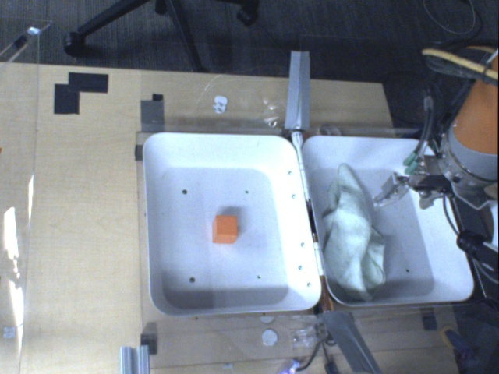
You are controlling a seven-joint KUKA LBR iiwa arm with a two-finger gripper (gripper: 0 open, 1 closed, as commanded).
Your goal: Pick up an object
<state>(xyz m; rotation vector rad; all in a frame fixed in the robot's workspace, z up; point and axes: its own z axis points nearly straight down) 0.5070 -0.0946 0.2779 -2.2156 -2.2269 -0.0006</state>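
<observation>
Pale wooden worktop [78, 232] across the lower part of the view, with dark carpet floor [351, 22] beyond its far edge. On that floor, black star base of an office chair [168, 6] at the upper left. Two shallow white bins side by side on the worktop: left bin [168, 209] and right bin [437, 248], touching along the middle, with a grey metal bar [298, 92] upright just behind the seam. Grey arm [472, 158] with an orange band above the wrist, coming in from the right, over the right bin's far right part. In the right bin, a crumpled white cloth [351, 236], lying lengthwise along the left side of this bin, near the dividing wall. Black angular marks [78, 90] flat on the worktop at the upper left, well apart from the bins. Claw [390, 193] at the end of the arm, pointing to the left, tips just beside the upper right edge of the cloth; cannot tell whether touching it or above it. State of the claw not possible to tell, too small and blurred here. Nothing visible between the tips. Smallest: an orange cube [225, 229] alone near the middle of the left bin, well apart from the claw.
</observation>
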